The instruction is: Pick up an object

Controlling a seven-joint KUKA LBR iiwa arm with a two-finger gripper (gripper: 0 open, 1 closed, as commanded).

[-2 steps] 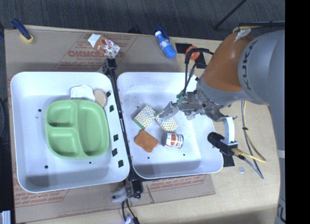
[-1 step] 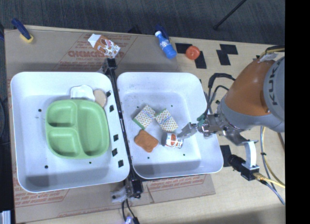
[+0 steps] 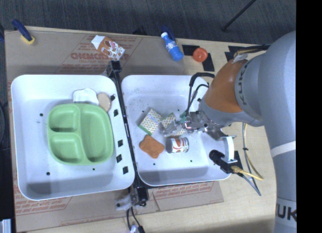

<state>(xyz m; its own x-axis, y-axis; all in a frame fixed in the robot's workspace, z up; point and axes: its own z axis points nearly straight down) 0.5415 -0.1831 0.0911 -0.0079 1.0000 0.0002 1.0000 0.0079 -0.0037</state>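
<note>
Small can [image 3: 177, 145] lying in right bin [image 3: 151, 83], just below end effector [image 3: 185, 124], whose finger state cannot be told: lower straight, centre over can, avoid orange piece [image 3: 151, 146] beside it.

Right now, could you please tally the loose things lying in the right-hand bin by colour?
Orange: 1, a flat orange piece
Green and white: 1, a checked packet
Silver with red: 1, a can on its side
Mixed print: 1, a crumpled wrapper beside the gripper
Total: 4
</note>
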